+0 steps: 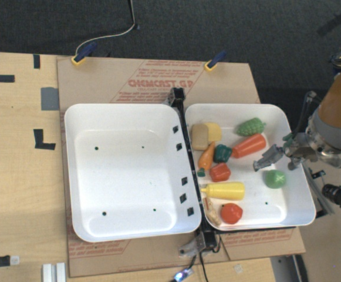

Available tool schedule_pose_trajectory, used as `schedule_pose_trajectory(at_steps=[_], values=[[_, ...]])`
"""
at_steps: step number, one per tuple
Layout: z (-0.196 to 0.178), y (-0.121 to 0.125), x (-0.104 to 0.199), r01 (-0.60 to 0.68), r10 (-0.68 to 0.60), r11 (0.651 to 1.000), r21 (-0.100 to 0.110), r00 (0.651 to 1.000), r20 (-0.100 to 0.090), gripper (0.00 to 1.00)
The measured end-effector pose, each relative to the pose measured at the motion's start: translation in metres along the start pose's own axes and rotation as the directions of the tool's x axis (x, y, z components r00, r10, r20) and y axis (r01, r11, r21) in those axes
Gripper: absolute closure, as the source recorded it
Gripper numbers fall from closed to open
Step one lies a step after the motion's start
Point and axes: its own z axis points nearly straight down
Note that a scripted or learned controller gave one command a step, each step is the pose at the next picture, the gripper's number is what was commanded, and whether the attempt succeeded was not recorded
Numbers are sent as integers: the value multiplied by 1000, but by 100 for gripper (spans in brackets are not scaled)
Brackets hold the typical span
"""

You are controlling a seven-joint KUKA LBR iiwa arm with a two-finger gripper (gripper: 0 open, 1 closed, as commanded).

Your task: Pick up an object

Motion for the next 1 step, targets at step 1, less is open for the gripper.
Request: schedule_pose_trajectory(at_steps=[1], values=[[156,32,-46,-2,2,1000,-1,1000,3,0]])
